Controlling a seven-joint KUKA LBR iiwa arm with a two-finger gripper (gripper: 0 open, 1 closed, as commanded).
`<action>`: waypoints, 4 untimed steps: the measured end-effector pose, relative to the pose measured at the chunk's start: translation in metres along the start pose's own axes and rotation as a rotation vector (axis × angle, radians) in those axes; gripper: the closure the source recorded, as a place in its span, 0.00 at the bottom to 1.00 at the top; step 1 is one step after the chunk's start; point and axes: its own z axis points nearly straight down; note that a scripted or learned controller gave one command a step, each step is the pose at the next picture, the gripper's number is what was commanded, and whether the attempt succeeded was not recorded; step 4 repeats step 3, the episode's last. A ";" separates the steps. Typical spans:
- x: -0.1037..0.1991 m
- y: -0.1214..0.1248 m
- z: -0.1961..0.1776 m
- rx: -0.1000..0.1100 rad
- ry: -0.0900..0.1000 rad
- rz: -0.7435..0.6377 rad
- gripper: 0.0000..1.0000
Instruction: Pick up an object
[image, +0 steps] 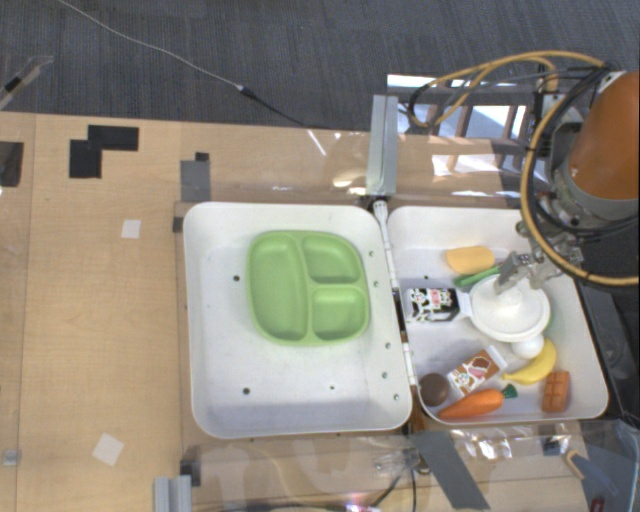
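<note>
1. Two shallow white plastic bins with rounded corners sit side by side on a pale wooden bench; the left bin fills the centre of the frame, and the right bin lies toward the right edge.
2. In the left bin rests a smooth, light green plastic plate, a rounded rectangle moulded into three compartments, lying flat near the bin's middle.
3. The right bin holds a cluster of small toy-like items. A yellow-orange, bread-shaped oval piece lies in its upper part, with a slim green stick-like piece just below it.
4. A small box printed in black and white lies against the bin's left wall, beside a round white bowl with a glossy surface.
5. Lower in the frame sit a brown rounded ball, a small red-and-white packet, an orange carrot-shaped toy, a curved yellow banana-shaped toy and a small orange-brown block, all packed close together.
6. The grey arm with its orange band enters from the upper right, trailing yellow and black cables.
7. The metallic two-finger gripper hangs over the white bowl's upper rim; its tips blur against the bowl, so I cannot tell how far apart they are or whether anything sits between them.
</note>
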 end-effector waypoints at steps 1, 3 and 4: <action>0.036 -0.026 0.079 -0.007 -0.003 -0.269 1.00; -0.032 -0.082 -0.057 -0.003 -0.003 -0.066 1.00; -0.032 -0.082 -0.057 -0.003 -0.003 -0.066 1.00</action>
